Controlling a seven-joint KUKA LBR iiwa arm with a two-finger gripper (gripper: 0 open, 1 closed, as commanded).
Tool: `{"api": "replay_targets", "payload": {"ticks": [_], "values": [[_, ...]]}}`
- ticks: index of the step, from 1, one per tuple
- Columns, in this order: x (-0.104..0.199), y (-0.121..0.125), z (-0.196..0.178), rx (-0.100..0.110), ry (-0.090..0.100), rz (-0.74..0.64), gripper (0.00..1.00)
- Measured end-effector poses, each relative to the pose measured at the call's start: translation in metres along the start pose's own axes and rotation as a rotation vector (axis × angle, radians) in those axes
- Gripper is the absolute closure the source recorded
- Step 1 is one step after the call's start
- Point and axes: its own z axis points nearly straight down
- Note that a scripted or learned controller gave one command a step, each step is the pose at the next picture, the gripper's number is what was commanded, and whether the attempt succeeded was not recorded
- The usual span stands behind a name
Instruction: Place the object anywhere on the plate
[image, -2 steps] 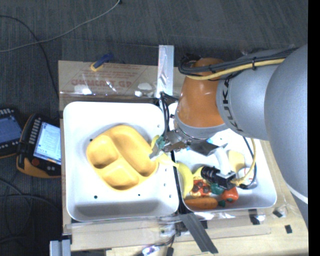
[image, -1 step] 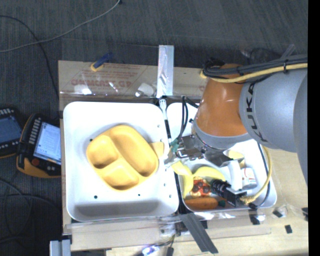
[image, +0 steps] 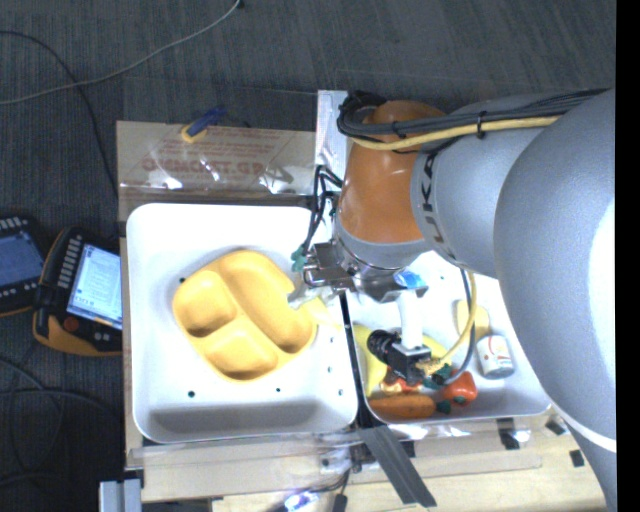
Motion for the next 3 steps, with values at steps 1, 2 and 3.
{"api": "replay_targets", "payload": {"ticks": [1,2,3], "values": [[0.000,-0.021,0.034,0.001,-0.002,0.144,1.00],[0.000,-0.031,0.034,0.000,-0.001,-0.008,1.00],[0.003,-0.045,0.034,0.002,0.001,0.168,1.00]]}}
